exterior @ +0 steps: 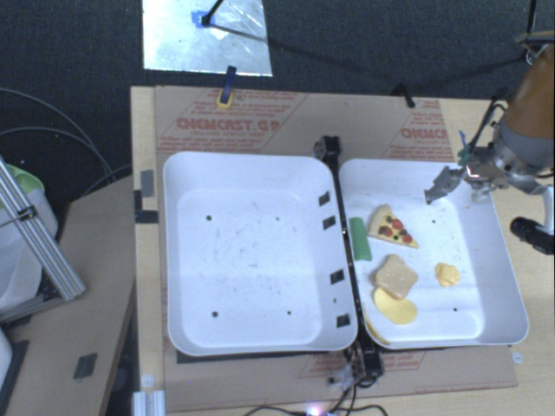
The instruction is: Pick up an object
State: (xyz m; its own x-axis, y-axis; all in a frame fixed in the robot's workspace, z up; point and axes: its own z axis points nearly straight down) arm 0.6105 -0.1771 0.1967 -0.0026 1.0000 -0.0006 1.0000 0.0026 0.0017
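Observation:
In the right bin (486, 232) lie a pizza slice toy (392, 228), a tan bread slice (396, 276), a yellow oval piece (395, 307), a small yellow lump (447, 275) and a green strip (360, 238) against the bin's left wall. My gripper (457, 183) hovers over the bin's far right part, up and to the right of the pizza slice. Its fingers are spread apart with nothing between them.
The left bin (251, 250) sits beside the right one, joined by a black divider with clips (334, 224). A metal plate (206, 22) lies on the dark floor beyond the bench. An aluminium frame (35, 241) stands at the far left.

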